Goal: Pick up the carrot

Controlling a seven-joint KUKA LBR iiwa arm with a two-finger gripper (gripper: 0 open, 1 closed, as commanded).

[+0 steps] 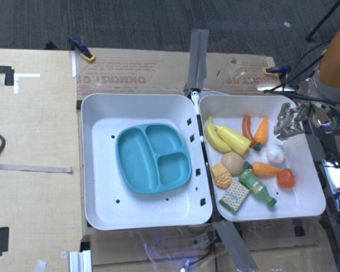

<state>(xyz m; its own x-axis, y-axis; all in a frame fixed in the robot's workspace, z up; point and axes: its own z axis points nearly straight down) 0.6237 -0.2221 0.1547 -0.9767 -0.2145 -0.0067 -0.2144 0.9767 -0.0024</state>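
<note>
Carrot sits at the far side of the right bin, just right of the sausage, and we see the gripper hovering close to its right; whether it's spread or closed, we cannot tell. Another carrot lies nearer, touching a tomato.

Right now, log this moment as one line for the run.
task: pick up carrot | gripper: above right bin, upper right part, nothing visibly held | carrot: in right bin, beside sausage | status: not yet grasped
</note>
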